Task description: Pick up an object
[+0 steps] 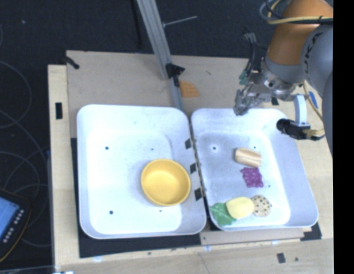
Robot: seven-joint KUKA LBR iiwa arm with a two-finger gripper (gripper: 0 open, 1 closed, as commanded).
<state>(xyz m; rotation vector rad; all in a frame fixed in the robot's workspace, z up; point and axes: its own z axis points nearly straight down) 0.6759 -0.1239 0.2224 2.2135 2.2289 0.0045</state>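
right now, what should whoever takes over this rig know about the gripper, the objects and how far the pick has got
Gripper: over the far rim of the right bin, nothing seen between its fingers.
Right bin: tan cylinder, purple grape bunch, yellow lemon-like piece, green piece, speckled cookie.
Left bin: yellow bowl.
Done: nothing picked yet.
Left: descend on one object, grasp, lift.

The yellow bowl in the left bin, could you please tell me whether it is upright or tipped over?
Upright. The yellow bowl shows its open mouth and hollow inside to the overhead camera, sitting in the left bin.
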